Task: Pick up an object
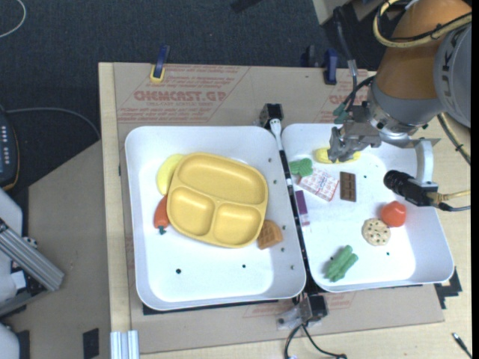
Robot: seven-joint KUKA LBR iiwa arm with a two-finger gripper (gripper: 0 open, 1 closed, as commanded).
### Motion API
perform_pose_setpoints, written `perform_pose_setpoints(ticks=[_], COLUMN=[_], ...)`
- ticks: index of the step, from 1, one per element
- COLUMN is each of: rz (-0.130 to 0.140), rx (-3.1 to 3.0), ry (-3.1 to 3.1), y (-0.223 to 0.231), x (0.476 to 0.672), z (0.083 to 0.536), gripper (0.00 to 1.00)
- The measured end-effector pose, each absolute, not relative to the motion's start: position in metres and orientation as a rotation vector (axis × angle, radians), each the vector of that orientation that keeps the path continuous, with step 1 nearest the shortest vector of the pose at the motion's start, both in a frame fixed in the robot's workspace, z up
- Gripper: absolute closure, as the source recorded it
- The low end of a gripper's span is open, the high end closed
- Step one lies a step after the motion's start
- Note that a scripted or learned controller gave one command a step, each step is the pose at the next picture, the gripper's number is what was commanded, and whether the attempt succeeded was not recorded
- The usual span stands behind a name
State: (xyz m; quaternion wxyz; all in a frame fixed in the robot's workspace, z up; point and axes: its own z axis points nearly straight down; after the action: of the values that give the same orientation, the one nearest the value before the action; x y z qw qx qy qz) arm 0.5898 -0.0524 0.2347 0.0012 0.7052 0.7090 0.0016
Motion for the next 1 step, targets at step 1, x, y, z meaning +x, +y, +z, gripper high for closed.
perform_pose_setpoints(ticks=[1], rz=[-0.003], rx=[2.221], ry=[2.224], y=[-0.0527], x=[0.5924], z=[0.2165], gripper=[1.00])
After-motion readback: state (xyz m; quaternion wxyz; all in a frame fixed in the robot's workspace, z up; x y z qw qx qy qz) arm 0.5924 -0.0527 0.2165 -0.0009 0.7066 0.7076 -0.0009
